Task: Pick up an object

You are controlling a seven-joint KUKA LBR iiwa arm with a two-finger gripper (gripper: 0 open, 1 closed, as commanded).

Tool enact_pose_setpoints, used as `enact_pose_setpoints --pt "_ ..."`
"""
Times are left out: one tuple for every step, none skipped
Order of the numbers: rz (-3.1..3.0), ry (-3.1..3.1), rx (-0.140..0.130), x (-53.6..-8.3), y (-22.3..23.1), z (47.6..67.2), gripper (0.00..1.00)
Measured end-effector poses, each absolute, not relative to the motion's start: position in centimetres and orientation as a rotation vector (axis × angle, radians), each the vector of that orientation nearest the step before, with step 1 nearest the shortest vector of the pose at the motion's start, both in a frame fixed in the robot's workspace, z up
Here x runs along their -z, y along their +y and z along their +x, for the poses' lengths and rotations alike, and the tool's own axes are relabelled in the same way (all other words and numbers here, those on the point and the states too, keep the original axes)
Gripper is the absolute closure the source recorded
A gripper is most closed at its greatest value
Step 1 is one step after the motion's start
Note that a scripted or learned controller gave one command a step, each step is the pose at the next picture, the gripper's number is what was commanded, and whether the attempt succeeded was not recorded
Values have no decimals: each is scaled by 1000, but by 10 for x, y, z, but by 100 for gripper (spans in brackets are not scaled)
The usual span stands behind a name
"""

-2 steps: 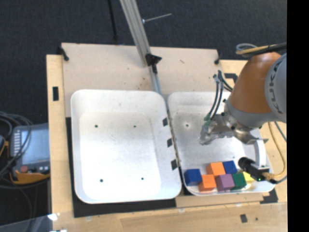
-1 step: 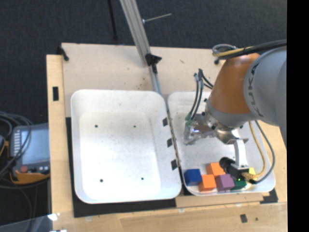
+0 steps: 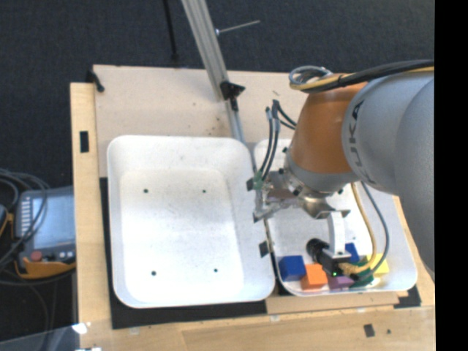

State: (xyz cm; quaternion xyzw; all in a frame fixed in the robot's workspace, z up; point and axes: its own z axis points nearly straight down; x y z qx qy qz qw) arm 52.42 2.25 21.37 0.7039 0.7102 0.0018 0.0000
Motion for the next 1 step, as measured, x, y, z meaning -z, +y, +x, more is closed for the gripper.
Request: enact_pose_setpoints --pt "2213 2232 -3 -212 70 527 100"
